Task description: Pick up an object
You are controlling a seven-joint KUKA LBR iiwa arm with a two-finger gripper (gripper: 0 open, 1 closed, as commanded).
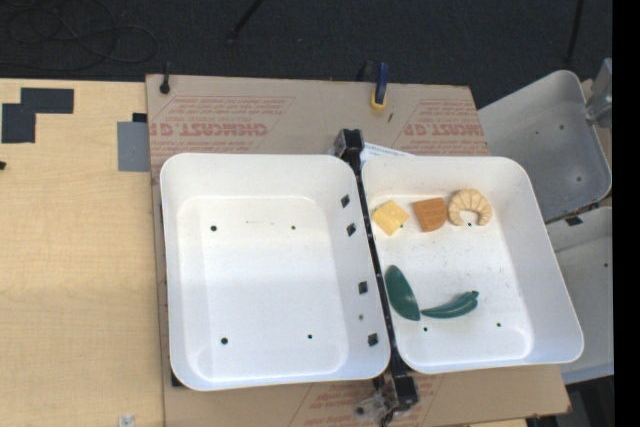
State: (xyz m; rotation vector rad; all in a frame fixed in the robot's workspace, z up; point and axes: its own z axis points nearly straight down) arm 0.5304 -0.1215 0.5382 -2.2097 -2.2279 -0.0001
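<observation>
Since I cannot tell how my gripper is set, I'd have it wide before descending. The croissant [470,207] lies in the right bin [548,255], nearest the arm's entry side, just beside the orange block [431,214]; I'd come straight down.

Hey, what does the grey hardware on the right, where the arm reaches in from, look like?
Beside the right bin sits a light grey panel: flat, smooth and matte, with a rounded upper corner and a few small dark dots like screw holes. A small pale metal fitting sits at its upper right edge. Whether either belongs to the arm, this view cannot tell.
</observation>
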